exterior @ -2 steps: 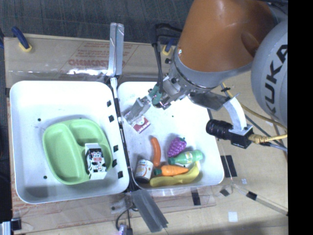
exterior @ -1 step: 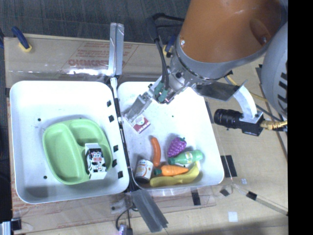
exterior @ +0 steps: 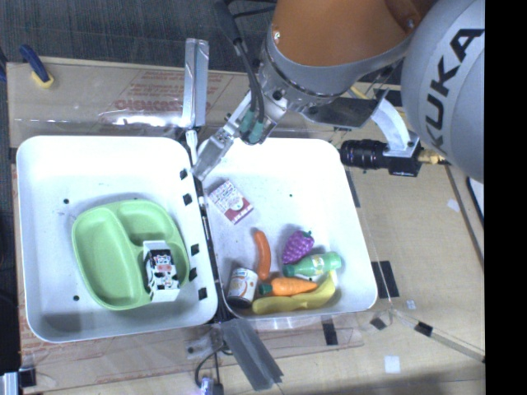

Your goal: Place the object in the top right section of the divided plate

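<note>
Fingers [exterior: 212, 151] of the grey two-finger gripper [exterior: 200, 168] look pressed together with nothing between them, poised over the divide between the two white bins. Well apart, the small white cow-print carton [exterior: 162, 271] stands in the lower right section of the light green divided plate [exterior: 86, 249], inside the left white bin [exterior: 33, 188].

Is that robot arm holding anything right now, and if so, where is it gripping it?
Nothing is held. The gripper hangs above the divider between the two bins with nothing in it; the milk carton already lies in the green divided plate.
</note>
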